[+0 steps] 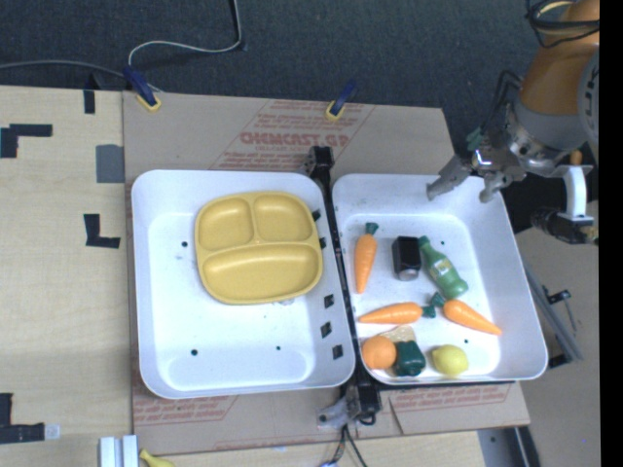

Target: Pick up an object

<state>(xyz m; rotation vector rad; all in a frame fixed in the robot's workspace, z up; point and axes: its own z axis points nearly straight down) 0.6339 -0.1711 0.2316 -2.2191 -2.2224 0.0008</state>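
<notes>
My gripper (458, 192) hangs open over the far edge of the right bin (518, 290), with nothing between its spread fingers (438, 187). Below it in that bin lie an upright carrot (364, 259), a black block (406, 257) and a green bottle (445, 270). Nearer the front are a second carrot (392, 312), a third carrot (472, 316), an orange (380, 353), a dark green item (410, 359) and a lemon (449, 360). The gripper touches none of them.
The left bin (161, 290) holds a yellow divided plate (260, 244). Both bins sit on a cardboard sheet (195, 129) held by clips. A cable (185, 47) runs across the dark floor behind.
</notes>
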